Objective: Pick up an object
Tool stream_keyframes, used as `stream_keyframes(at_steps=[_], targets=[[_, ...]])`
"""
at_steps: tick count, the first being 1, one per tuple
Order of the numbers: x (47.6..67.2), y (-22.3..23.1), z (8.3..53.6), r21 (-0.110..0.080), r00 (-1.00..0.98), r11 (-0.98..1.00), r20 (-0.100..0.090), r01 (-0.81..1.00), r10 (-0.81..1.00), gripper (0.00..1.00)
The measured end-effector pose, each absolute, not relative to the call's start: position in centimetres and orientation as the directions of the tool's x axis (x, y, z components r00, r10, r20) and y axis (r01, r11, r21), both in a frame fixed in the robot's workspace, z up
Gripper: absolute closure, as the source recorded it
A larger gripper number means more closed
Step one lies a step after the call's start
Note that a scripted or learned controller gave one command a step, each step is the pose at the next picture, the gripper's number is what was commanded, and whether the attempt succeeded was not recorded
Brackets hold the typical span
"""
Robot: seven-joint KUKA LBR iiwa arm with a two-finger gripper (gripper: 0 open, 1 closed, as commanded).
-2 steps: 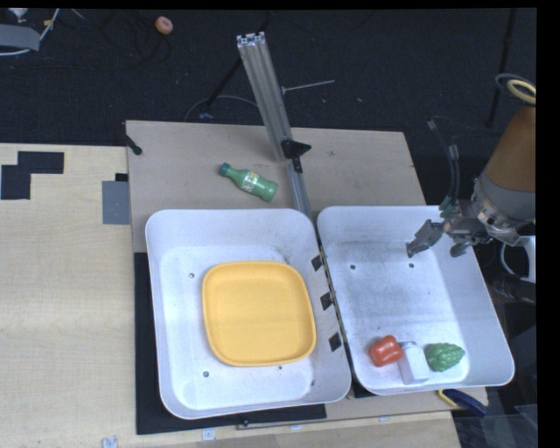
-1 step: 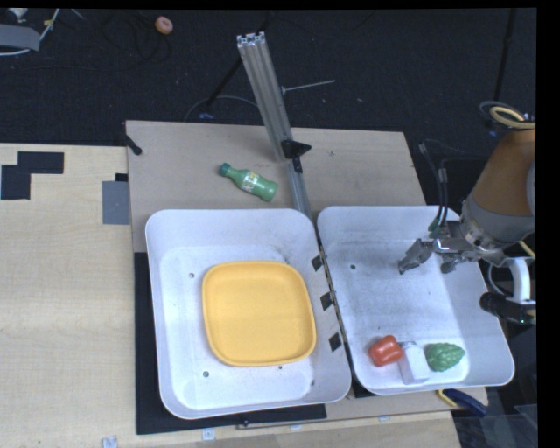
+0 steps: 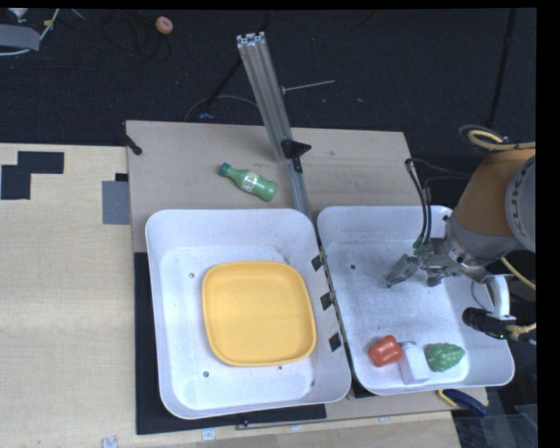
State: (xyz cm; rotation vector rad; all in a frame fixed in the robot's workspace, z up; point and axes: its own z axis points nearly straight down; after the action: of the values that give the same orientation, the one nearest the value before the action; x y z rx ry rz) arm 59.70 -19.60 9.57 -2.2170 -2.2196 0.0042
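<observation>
A dark, carpet-like floor [image 3: 376,66] is seen along the top, crossed by thin black cables [image 3: 507,52]. A small orange round object [image 3: 164,24] lies near the top left corner. A pale wooden bench top [image 3: 350,166] is set over a black base panel [image 3: 144,350], and a light wooden surface [image 3: 61,324] with black and grey rectangular patches [image 3: 114,201] adjoins its left edge. A ribbed silver aluminium rail [image 3: 267,87] slants across the bench's far edge. Lighting is even and soft.

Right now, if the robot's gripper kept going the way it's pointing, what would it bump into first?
Probably just the bare floor of the right bin. The gripper points left and downward, with nothing in front of it, though depth is hard to judge.
</observation>
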Motion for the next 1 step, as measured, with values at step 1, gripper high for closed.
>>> stream_keyframes(at_steps=[1], targets=[[59.81, -19.73, 10.86, 0.000, 0.000, 0.000, 0.000, 1.000, 1.000, 1.00]])
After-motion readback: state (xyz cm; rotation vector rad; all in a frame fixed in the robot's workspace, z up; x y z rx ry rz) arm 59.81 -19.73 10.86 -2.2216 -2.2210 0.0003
